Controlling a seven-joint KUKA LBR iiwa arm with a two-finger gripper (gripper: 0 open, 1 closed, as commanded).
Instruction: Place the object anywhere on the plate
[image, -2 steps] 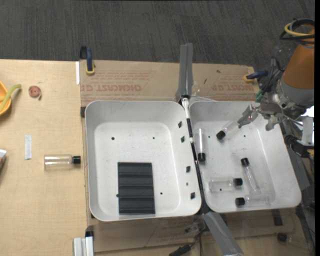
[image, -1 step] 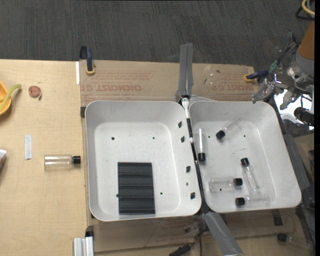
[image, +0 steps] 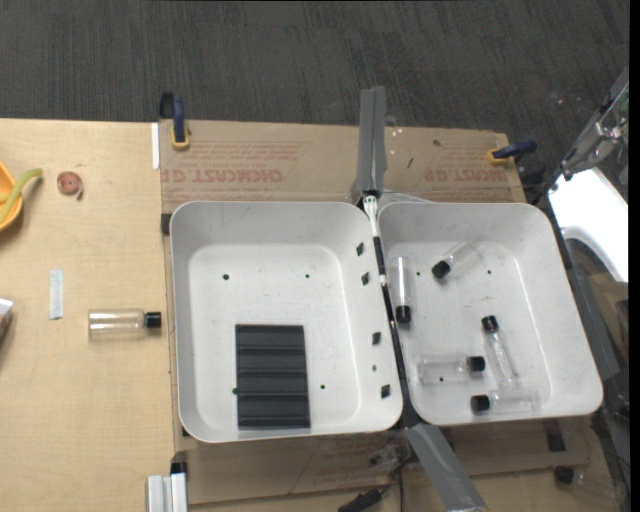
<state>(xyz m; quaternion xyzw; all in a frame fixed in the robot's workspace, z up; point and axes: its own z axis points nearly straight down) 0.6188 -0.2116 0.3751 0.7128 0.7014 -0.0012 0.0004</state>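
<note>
A black ribbed plate (image: 271, 376) lies flat in the left white bin (image: 200, 260), near its front wall. The right white bin (image: 560, 300) holds several clear vials with black caps. One vial (image: 402, 288) lies along the bin's left wall and another (image: 452, 260) sits toward the back. A third vial (image: 495, 345) lies right of centre, with two more (image: 450, 368) (image: 505, 402) near the front. All the vials rest on the bin floor, apart from the plate.
A clear bottle with a black cap (image: 122, 320) lies on the wooden bench left of the bins. A yellow object (image: 10, 195) and a small red disc (image: 68, 183) sit at far left. Clamps (image: 178, 120) (image: 510, 152) hold the cardboard behind the bins.
</note>
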